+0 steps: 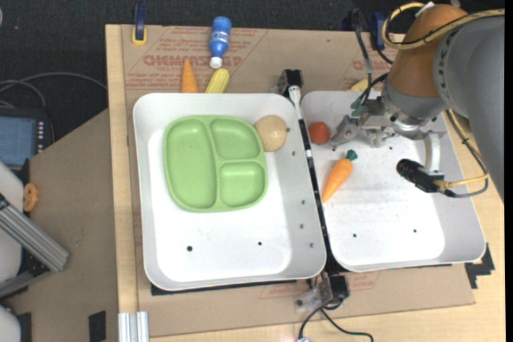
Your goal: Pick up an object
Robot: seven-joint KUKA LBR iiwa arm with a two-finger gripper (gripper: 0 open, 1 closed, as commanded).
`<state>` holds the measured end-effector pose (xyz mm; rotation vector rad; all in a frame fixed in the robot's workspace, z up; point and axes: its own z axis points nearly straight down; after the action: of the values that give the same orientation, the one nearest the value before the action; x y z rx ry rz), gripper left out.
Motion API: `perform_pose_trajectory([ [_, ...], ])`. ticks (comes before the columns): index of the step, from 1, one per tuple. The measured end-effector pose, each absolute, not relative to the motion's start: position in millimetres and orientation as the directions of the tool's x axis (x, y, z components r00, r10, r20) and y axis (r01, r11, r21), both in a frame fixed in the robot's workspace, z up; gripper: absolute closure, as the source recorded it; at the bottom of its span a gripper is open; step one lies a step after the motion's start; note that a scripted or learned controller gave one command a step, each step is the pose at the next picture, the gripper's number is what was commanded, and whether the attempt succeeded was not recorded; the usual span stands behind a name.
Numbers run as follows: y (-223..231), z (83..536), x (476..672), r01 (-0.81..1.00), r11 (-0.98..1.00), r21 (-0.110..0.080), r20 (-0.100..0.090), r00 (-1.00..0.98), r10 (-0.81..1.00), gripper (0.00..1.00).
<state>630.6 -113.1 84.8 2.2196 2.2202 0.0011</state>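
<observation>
In the right bin point(401, 244), an orange toy carrot point(336, 179) with a green top lies at a slant near the left wall. A small red ball-like object point(319, 132) sits at that bin's upper left. My gripper point(348, 135) hangs low over the upper part of the right bin, just right of the red object and just above the carrot's green end. Nothing can be seen held in it. In the left bin point(224, 252) lie a green divided plate point(215, 162) and a beige round object point(272, 132) at the plate's upper right corner.
Behind the bins on the bench lie a blue and white bottle point(219, 40), a small orange carrot point(188, 78) and a yellow piece point(217, 80). A black part on a cable point(420, 175) hangs over the right bin. The grey arm point(473, 68) covers the upper right.
</observation>
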Motion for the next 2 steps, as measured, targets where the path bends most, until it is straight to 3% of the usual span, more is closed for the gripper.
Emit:
perform_pose_trajectory([
  [2, -113.1, 84.8, 630.6, 1.000, 0.000, 0.002, -0.001, 0.000, 1.000, 0.00],
])
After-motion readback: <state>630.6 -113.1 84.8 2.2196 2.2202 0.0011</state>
